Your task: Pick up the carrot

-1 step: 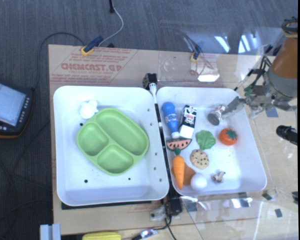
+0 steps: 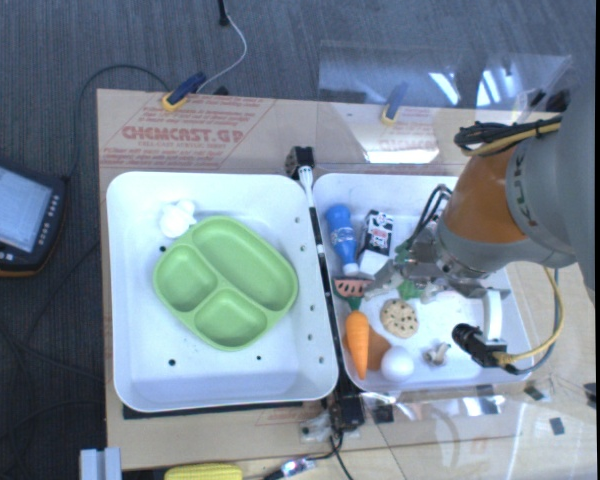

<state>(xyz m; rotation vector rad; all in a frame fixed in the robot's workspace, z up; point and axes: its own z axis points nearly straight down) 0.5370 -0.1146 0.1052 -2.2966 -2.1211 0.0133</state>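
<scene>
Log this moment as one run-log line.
hand: over right bin, grip unclear | carrot: lying in right bin beside cookie, not held | green plate: left bin

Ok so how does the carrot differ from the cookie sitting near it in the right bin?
The carrot is orange and long, tapering toward one end; the cookie is tan, round and flat with dark specks. The carrot lies lengthwise along the bin's left wall, while the cookie sits further toward the bin's middle. The carrot looks longer than the cookie is wide. Both rest on the floor of the right bin, near its front, with the tool above and behind them.
</scene>
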